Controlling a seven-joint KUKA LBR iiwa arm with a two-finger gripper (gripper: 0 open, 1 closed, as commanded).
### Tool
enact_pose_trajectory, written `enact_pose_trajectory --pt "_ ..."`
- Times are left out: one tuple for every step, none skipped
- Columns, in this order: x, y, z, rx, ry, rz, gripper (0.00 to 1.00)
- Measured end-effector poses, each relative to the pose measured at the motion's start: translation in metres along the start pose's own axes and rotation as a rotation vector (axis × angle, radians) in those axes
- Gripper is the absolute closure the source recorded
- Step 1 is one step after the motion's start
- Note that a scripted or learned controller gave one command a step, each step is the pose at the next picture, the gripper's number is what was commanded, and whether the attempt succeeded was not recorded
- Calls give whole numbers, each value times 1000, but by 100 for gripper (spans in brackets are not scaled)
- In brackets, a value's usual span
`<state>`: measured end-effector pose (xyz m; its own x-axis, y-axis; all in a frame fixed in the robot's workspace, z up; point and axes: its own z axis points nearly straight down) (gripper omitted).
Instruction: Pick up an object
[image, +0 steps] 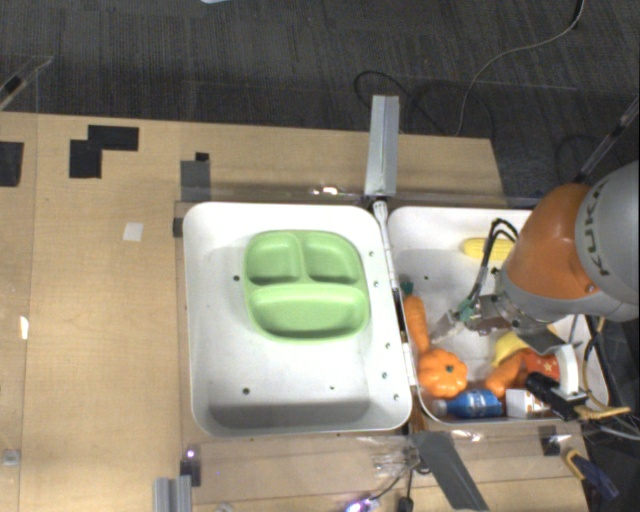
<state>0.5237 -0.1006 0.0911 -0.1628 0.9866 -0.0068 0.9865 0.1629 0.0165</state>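
Objects crowd the right bin (440, 225): small pumpkin (442, 373), carrot (415, 322), blue bottle (474, 404), yellow pieces. Arm enters from right, orange band over the bin, wrist angled down-left. Gripper (470, 318) low above bin floor, just right of carrot; jaw state cannot tell. Left bin (210, 300) holds green divided plate (305, 282).
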Motion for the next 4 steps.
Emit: enact_pose_trajectory --pt "-9 31 2 5 4 277 0" --pt "-66 60 -66 11 3 219 0" --pt "-48 141 -26 11 4 154 0" --pt "-96 134 -51 9 3 150 0"
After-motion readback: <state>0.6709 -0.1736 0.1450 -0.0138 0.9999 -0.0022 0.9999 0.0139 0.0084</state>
